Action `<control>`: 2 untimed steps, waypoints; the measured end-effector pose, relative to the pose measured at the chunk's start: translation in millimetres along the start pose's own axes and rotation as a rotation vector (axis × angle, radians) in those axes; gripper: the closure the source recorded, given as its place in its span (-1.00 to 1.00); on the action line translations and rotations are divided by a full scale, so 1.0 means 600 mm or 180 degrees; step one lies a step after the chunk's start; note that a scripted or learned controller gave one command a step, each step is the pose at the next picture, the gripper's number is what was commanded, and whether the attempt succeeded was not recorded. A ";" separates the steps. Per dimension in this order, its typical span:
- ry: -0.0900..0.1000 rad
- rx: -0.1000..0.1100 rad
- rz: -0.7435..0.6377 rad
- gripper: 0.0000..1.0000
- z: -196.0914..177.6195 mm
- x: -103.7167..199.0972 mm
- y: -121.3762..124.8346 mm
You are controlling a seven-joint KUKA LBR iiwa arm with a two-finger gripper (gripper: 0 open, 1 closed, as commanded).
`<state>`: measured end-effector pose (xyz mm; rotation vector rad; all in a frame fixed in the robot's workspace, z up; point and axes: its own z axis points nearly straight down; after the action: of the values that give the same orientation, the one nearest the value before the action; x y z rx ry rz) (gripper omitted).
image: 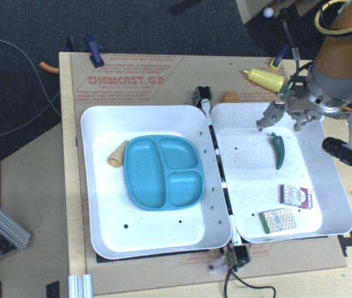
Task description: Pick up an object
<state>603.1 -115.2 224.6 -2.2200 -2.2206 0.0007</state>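
Note:
My gripper [284,121] hangs over the far part of the right bin [244,166], its two fingers spread open with nothing between them. Just below it a dark green pepper-shaped object [278,149] lies on the bin floor. Nearer the front of that bin lie a small purple-and-white packet [295,196] and a speckled greenish block [278,219]. In the left bin [101,216] sits a blue divided plate [163,171], with a tan cone-shaped piece [117,154] at its left edge.
A yellow object [264,77] and a small orange piece [230,96] lie on the bench behind the right bin. A black clip [202,95] sits where the bins meet at the back. A blue clamp [92,50] holds the board's far-left corner.

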 end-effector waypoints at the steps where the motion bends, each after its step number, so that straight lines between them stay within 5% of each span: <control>1: -0.0006 -0.0010 0.0003 -1.00 0.035 -0.048 0.065; 2: -0.0002 0.0001 0.0004 -1.00 0.234 -0.100 0.047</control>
<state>631.0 -175.3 84.0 -2.2216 -2.2195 0.0016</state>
